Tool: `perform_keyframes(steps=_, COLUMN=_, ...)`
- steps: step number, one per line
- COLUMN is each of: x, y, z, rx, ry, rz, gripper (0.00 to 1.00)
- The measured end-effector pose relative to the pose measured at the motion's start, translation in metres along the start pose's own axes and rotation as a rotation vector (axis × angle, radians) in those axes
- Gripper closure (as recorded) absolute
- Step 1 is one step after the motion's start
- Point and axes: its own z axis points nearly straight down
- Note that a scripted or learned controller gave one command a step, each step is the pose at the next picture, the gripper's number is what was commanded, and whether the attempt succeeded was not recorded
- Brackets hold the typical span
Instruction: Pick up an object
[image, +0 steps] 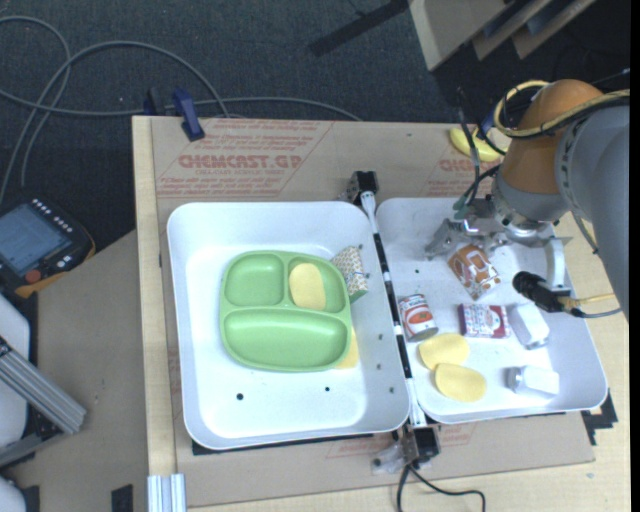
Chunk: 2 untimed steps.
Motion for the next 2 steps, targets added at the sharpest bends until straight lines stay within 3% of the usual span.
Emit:
perform_keyframes(steps=1, x=0.000, y=0.001, z=-0.011, rx=-0.003, ry=-0.001, rz=-0.001, gripper=1.00)
perform_keyframes(steps=2, x=0.059, y=-0.098, z=-0.100, rx=0.003, ry=0.002, rz=0.000, gripper=1.00)
